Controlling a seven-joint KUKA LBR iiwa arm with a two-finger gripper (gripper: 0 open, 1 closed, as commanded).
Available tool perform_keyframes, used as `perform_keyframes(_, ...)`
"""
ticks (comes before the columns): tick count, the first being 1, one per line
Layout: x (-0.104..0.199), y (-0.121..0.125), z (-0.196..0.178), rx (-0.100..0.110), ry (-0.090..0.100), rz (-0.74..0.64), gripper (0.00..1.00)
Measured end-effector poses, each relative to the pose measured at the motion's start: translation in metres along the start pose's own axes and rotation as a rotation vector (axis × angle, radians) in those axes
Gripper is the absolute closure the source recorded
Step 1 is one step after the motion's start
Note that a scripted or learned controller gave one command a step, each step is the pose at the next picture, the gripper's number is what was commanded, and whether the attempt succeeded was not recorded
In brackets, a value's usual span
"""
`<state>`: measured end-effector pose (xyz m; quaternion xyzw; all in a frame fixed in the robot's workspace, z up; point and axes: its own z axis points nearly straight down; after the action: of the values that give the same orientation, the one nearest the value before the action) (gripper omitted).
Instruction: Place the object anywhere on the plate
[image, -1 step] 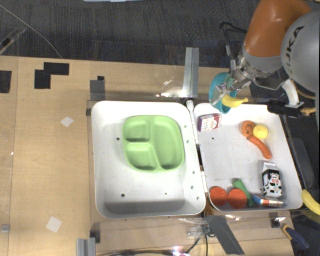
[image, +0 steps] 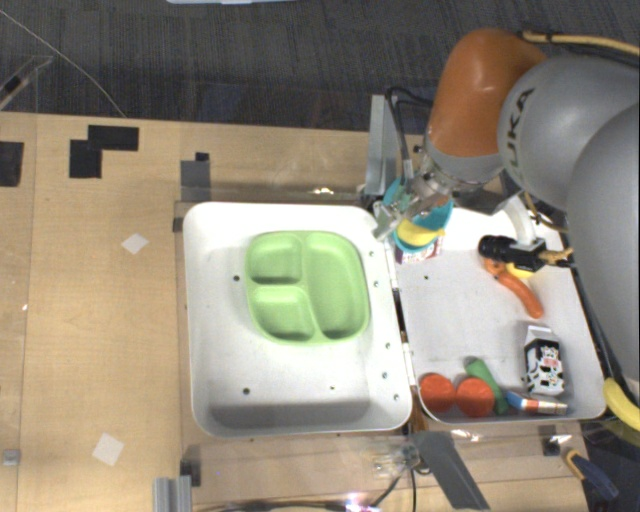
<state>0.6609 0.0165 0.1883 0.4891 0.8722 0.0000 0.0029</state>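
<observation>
The gripper (image: 415, 212) is hanging over the rear corner of the right bin (image: 455, 300), its teal fingers (image: 398, 195) clamped on a small yellow and blue rounded object (image: 418, 233) that is sitting just under them, above the wall between the two bins. The green plate (image: 305, 285), a smooth, glossy three-compartment tray with rounded corners, is lying in the left bin (image: 215, 330), to the camera's left of and slightly nearer than the held object, so the carry is probably running leftward across the divider.
</observation>
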Motion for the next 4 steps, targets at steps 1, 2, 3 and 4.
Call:
perform_keyframes(1,0.001,0.001,0.002,-0.002,0.001,-0.001,0.0)
perform_keyframes(2,0.061,-0.002,-0.08,-0.008,0.002,0.195,0.0)
perform_keyframes(3,0.053,-0.052,-0.035,-0.001,0.003,-0.054,0.0)
perform_keyframes(4,0.053,-0.05,-0.048,-0.01,0.0,-0.057,1.0)
